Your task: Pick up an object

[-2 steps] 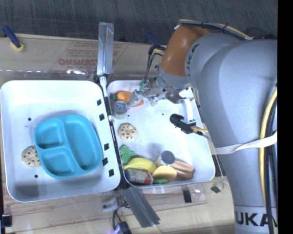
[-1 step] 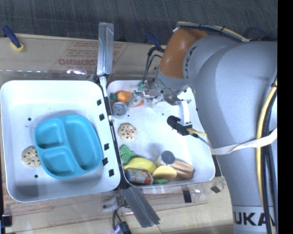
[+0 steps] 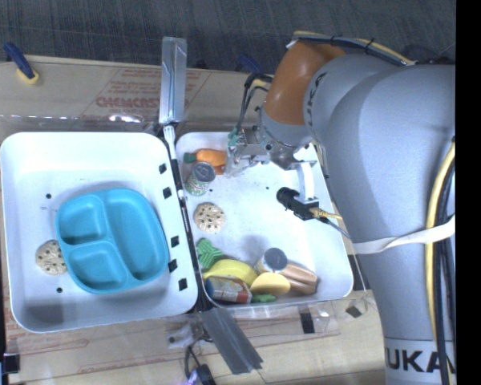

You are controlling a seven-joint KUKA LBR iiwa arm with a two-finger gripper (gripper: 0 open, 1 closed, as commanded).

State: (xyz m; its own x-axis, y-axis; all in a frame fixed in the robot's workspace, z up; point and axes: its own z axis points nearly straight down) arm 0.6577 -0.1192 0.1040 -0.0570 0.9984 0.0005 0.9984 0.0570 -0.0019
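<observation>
Gripper [image 3: 239,156] hangs just beside orange object [image 3: 212,158] in right bin [image 3: 337,251].

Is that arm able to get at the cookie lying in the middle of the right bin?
Probably yes: the cookie lies alone on bare bin floor, nothing over it, and the gripper hangs nearby.

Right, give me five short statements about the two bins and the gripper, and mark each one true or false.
1. The blue divided plate lies in the left bin. True.
2. A cookie lies left of that plate. True.
3. The right bin holds no cookie. False: a cookie lies near its left wall.
4. The gripper hangs over the left bin. False: it is at the right bin's far end, beside the orange object.
5. The banana lies at the right bin's near end. True.
</observation>
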